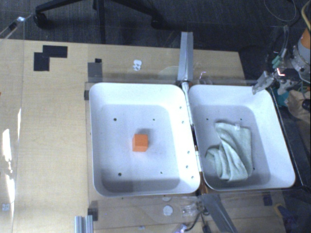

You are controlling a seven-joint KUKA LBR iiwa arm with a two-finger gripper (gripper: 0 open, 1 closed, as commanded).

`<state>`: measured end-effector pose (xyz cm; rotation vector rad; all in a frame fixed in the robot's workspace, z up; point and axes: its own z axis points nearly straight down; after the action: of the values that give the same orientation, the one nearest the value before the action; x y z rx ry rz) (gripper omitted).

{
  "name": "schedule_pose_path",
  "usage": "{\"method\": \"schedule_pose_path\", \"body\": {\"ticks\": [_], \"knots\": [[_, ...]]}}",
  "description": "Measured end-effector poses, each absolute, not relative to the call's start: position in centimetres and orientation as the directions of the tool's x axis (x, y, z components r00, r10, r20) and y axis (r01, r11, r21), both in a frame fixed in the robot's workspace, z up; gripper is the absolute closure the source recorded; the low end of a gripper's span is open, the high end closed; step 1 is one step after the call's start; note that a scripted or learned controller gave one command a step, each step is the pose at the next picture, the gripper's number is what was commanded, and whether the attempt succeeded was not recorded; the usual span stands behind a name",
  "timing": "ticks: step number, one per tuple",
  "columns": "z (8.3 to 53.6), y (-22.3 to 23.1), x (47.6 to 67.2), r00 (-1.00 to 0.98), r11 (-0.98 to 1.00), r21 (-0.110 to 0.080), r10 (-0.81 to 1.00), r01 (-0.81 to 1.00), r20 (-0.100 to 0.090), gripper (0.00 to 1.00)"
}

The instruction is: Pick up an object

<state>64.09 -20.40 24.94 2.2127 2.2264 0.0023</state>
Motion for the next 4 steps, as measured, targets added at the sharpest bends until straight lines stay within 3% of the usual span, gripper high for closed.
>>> {"method": "schedule_pose_path", "body": {"ticks": [1,2,4], "knots": [[26.1,-20.3,64.3,-0.013,0.013,0.008,1.000,1.000,-0.003,1.00],[34.7,-14.2,67.0,0.133,-0.133,0.006,0.991,0.991,-0.001,1.00],[37.2,-5.7,66.9,0.559,-0.559,0.002,0.829,0.829,0.000,1.00]]}}
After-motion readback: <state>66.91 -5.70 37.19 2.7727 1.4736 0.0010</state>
